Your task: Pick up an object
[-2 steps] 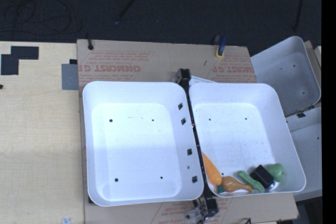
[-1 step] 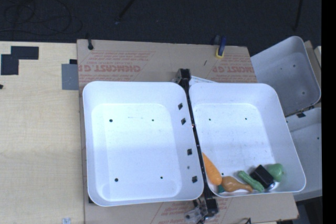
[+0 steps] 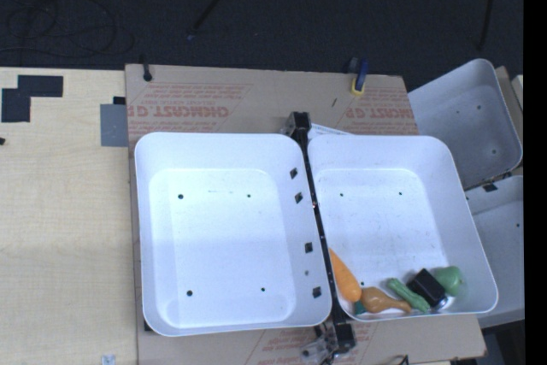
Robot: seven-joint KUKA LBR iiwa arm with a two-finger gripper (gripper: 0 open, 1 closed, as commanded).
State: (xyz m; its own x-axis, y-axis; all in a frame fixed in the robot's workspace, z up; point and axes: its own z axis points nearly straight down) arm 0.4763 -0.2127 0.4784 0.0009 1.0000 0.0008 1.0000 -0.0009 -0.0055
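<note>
Orange carrot-like object (image 3: pixel 344 273), green items (image 3: pixel 408 294) partly overlapped, right bin (image 3: pixel 389 151) corner.

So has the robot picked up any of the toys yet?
Not yet. The orange carrot-shaped toy, the black block and the green toy all lie in the near corner of the right bin. Nothing is lifted, so the whole pick is left.

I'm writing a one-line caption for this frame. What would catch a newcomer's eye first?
Two shallow white bins fill the middle, side by side on a cardboard sheet. The only colour is a small cluster in the near corner of the right bin: an orange carrot-like piece, green pieces, and a black block. The left bin shows just its white floor with a few dark dots.
</note>
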